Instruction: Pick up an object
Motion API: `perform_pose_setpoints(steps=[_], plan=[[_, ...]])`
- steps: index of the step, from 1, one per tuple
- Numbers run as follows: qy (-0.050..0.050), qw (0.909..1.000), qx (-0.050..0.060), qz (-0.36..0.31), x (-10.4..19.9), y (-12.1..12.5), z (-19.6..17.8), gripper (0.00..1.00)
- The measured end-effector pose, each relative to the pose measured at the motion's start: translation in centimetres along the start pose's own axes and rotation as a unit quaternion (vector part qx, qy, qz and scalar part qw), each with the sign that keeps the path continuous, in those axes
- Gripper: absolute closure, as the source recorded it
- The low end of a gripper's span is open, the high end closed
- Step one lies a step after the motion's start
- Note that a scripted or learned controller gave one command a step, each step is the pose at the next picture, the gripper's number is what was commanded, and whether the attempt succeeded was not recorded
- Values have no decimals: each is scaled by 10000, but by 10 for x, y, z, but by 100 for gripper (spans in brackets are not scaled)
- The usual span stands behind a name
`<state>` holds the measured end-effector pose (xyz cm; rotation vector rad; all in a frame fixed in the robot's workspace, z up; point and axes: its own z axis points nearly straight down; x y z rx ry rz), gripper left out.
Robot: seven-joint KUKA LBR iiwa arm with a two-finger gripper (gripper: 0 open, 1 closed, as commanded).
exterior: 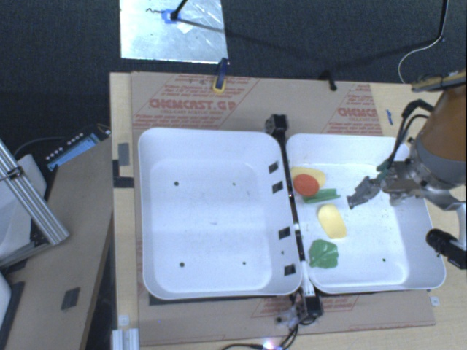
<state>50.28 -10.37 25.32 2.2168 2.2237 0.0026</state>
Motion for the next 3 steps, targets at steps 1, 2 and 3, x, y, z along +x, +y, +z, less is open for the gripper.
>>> perform_pose_setpoints(steps=[1, 2, 3], plan=[[2, 10000, 31, 22, -19, 4, 176, 0], [0, 10000, -3, 4, -19, 7, 158, 100], [-2, 10000, -47, -34, 17, 90, 124, 100]])
